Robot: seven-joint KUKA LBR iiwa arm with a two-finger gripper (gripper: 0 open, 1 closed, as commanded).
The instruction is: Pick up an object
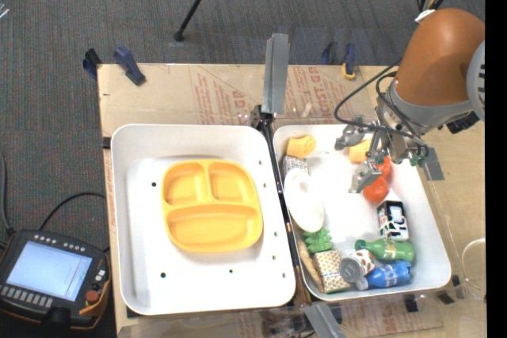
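**Two bins, gripper low over the right one**

Two white bins side by side on the bench: left bin with a yellow divided plate lying flat in it, right bin crowded with small things. Hanging over the upper part of the right bin, the gripper, below the orange wrist band. Jaws pointing down and seemingly spread, though too cluttered with cables and brackets to tell for certain. Right at the jaw tips, an orange-red round object, touching or just under them; whether pinched or merely beside, cannot tell. Just behind the jaws, a small yellow piece. Well to the left of the jaws, a yellow cup-like item near the bin's upper left corner, and a white bowl tilted against the left wall. Just below the jaws, a black-and-white can. Farther below, a green bottle lying flat, a blue bottle beside it, a green toy and a patterned box near the lower left corner.
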